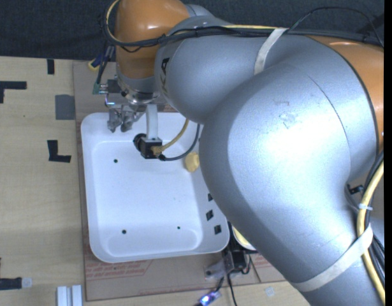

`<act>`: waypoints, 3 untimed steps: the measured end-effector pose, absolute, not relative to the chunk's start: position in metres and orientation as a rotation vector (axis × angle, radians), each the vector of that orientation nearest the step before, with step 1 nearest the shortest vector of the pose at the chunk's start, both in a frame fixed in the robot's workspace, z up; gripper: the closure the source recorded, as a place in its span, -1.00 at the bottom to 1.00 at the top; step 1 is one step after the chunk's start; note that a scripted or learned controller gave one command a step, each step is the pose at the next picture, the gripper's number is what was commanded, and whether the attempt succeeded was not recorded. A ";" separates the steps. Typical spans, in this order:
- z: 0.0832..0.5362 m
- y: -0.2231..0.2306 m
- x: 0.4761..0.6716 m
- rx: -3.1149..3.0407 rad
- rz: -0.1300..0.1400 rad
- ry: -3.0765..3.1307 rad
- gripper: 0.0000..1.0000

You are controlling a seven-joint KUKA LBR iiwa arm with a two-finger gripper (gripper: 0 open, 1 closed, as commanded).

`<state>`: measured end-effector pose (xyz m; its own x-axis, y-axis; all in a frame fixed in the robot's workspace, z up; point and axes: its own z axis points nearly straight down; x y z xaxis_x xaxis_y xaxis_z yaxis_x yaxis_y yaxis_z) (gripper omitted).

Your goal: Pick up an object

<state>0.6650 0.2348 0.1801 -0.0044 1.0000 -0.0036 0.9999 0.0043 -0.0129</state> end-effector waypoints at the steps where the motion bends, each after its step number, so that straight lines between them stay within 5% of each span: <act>1: 0.346 0.211 0.670 -2.226 -0.023 -2.229 1.00; 2: 0.449 0.188 0.669 -2.225 -0.015 -2.227 1.00; 3: 0.312 0.236 0.666 -2.211 0.020 -2.222 1.00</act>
